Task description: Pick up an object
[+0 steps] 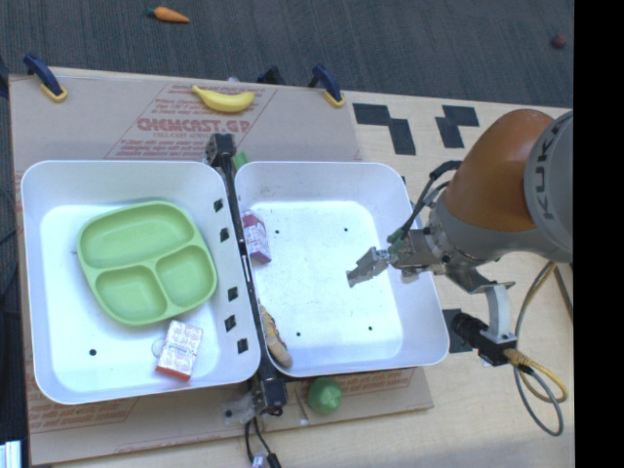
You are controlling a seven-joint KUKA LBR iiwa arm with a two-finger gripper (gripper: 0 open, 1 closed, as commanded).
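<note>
Overhead, hovering inside right bin.
Gripper reaching leftward, finger state unclear; pink packet lying near divider.

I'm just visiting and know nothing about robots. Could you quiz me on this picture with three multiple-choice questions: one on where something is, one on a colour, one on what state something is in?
1. Where does the divided plate lie?
A. left bin
B. right bin
C. the floor

2. What colour is the ball in front of the bins?
A. red
B. green
C. blue

3. The gripper is
A. clamped on the banana
B. over the right bin, gripping nothing
C. pressed onto the plate

Answers: 1 A, it rests in the left bin. 2 B, it is plainly green. 3 B, nothing sits between its fingers.
</note>
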